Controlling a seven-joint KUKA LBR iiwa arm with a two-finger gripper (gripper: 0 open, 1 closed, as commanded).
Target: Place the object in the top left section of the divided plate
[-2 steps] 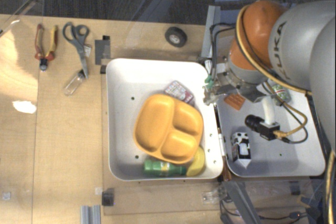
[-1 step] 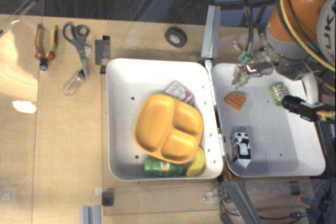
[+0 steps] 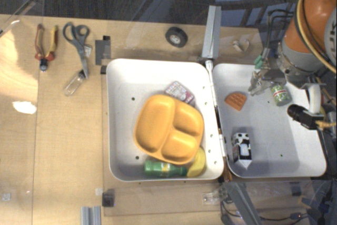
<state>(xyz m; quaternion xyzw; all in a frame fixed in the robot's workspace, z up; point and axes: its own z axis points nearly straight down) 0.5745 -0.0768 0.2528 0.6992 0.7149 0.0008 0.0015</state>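
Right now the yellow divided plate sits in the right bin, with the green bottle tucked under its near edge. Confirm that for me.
One detail is off: the yellow divided plate sits in the left bin, not the right bin. The rest holds: the green bottle lies tucked under the plate's near edge. The camera view shows this.

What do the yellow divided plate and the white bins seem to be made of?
The yellow divided plate looks like moulded plastic with a smooth, slightly glossy finish: uniform colour, rounded section ridges, soft highlights. The shallow white bins also look like plastic, matte to satin, with rounded corners, though painted metal cannot be ruled out.
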